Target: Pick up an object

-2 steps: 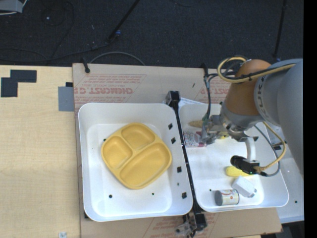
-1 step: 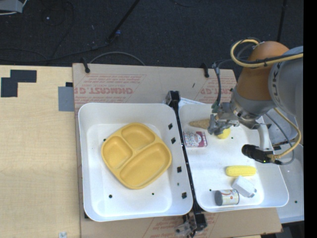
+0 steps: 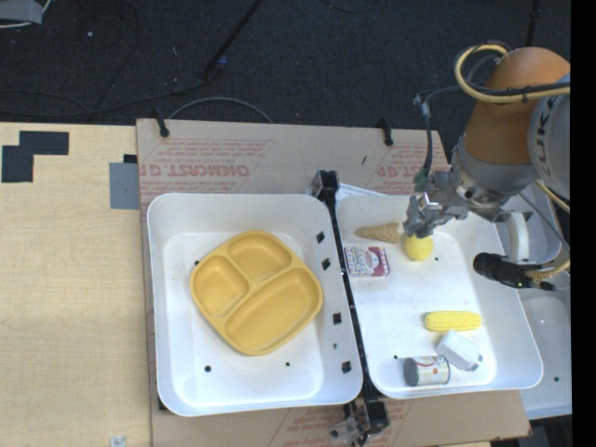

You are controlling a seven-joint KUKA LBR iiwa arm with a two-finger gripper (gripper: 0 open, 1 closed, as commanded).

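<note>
My gripper (image 3: pixel 418 226) hangs over the back of the right bin (image 3: pixel 503 277), directly above a small yellow round object (image 3: pixel 419 248) that sits just under its tip. A tan cone-shaped piece (image 3: pixel 379 233) lies immediately to the left of the gripper. A pink and white packet (image 3: pixel 365 261) rests near the bin's left wall. Toward the front of the bin lie a yellow corn cob (image 3: pixel 453 320), a white block (image 3: pixel 460 351) and a small can (image 3: pixel 426 371) on its side.
The left bin (image 3: pixel 172 250) holds a yellow divided plate (image 3: pixel 257 291). A black divider (image 3: pixel 337 277) runs between the bins. Cables and a black fixture (image 3: pixel 507 269) sit by the right bin's right rim.
</note>
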